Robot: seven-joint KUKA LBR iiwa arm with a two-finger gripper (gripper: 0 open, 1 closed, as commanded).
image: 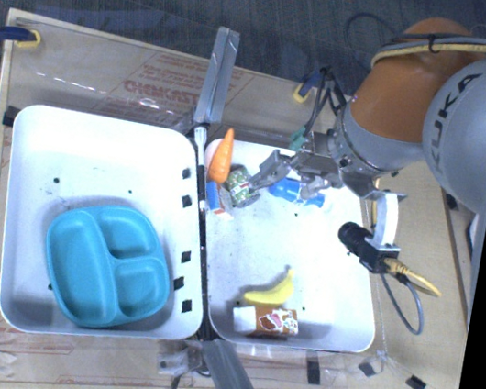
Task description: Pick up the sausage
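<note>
Reaching into the right bin (359,326), the gripper (258,185) is hovering beside the carrot (221,157), its jaws' state impossible to tell, far from the banana (271,289).

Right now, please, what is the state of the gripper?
Gripper: over the right bin's far left corner; open or closed cannot be told.
</note>
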